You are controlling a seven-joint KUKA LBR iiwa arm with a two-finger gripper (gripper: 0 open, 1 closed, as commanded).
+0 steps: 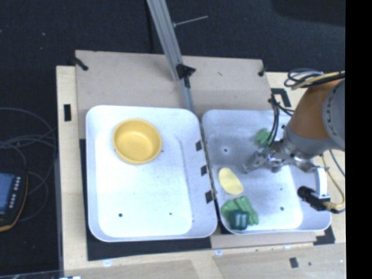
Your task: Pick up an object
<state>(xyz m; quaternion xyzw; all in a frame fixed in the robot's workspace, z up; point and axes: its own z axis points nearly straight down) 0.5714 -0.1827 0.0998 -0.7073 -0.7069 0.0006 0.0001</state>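
Centrally, gripper hovers mid right bin, beside yellow piece.

Pale wooden bench carries two shallow white bins. Left bin and right bin touch, side by side.

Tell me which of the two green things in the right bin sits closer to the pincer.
The small green piece at the back of the right bin, just beside the pincer. The other green thing lies at the front edge, below the yellow piece.
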